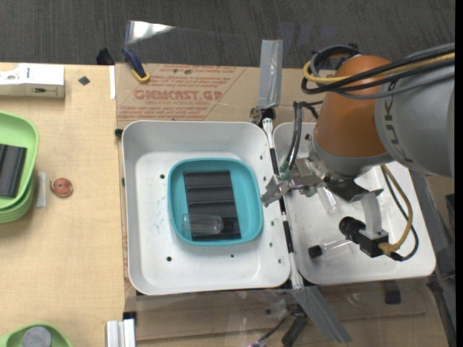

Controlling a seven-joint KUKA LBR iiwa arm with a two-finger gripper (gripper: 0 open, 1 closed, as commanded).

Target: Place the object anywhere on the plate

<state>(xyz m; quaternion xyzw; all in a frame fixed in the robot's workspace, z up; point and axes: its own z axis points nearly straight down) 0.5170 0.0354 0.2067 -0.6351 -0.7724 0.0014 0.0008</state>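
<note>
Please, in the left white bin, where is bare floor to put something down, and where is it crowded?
In the left bin, bare floor runs along the near wall below the teal plate and down the strip left of it. The plate's middle is taken by dark blocks and a clear tube. The right rim is crowded by the gripper.

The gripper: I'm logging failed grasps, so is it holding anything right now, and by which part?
Cannot be told. The gripper sits at the divide between the two bins, beside the teal plate. A clear glass lies on the plate, apart from it.
</note>
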